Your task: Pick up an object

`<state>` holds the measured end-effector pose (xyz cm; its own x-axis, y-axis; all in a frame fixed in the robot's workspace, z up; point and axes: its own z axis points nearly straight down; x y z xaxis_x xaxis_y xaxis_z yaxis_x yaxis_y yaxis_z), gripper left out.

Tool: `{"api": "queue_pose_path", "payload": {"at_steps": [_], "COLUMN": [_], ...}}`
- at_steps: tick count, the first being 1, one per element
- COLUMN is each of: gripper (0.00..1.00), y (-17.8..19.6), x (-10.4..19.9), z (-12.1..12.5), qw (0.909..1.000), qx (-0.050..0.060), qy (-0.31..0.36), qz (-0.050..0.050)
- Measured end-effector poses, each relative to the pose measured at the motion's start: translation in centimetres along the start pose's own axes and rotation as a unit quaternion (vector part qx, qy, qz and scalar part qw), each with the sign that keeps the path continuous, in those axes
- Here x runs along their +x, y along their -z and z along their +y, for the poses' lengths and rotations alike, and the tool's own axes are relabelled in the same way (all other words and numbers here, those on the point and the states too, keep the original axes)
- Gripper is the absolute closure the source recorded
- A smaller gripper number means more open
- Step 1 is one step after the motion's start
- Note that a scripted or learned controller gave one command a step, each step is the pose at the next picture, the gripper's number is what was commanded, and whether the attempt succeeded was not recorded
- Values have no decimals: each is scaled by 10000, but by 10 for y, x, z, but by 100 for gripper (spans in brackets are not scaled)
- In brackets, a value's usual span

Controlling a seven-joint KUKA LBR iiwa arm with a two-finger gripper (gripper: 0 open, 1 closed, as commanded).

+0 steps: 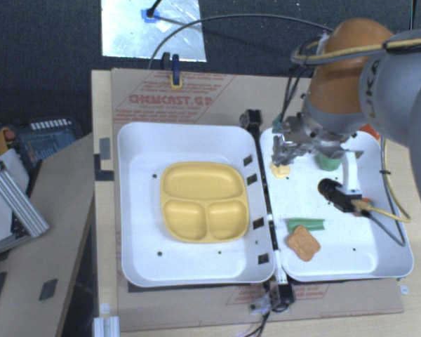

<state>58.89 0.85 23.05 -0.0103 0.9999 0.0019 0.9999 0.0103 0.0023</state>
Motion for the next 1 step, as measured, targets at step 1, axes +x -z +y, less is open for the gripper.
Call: {"api": "queue_pose_path", "payload": {"at_steps": [1], "gripper": [100], "y": [8], "x": [53], "z": [2], "qw": [10000], "qx": [3], "qy": [0], "qz": [4]}}
